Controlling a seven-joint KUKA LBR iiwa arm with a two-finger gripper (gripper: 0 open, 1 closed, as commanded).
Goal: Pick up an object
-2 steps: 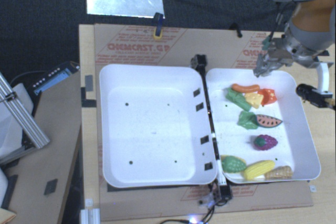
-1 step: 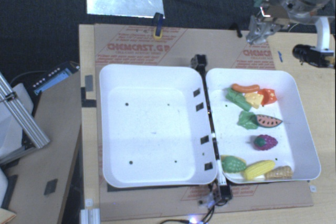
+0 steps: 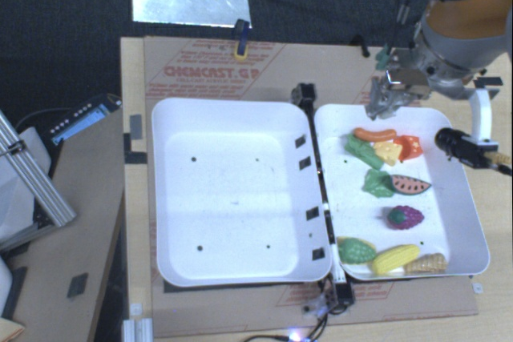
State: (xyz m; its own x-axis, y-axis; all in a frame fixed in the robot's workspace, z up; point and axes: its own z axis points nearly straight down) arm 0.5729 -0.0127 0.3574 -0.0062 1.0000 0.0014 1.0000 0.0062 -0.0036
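1. Nearest the camera: corn cob (image 3: 395,258), ice-cream cone (image 3: 426,262) and a green vegetable (image 3: 355,251) lie along the near edge of the right bin (image 3: 469,208), all well below the claw.
2. Claw (image 3: 388,104) hangs over the right bin's far rim, by the far left corner. Open or closed: cannot tell. Nothing seen held.
3. Closest candidate: orange sausage (image 3: 374,134), just below the claw toward the camera, long axis roughly left-right across the bin.
4. Crowding: the sausage touches a green pepper (image 3: 364,151); cheese wedge (image 3: 389,151) and a red piece (image 3: 408,146) sit just beside. Judgement: a descent there risks nudging neighbours.
5. Further down: leafy green (image 3: 377,184), watermelon slice (image 3: 409,186), grapes (image 3: 405,215), more isolated.
6. Left bin (image 3: 164,196) lies well left of the claw.
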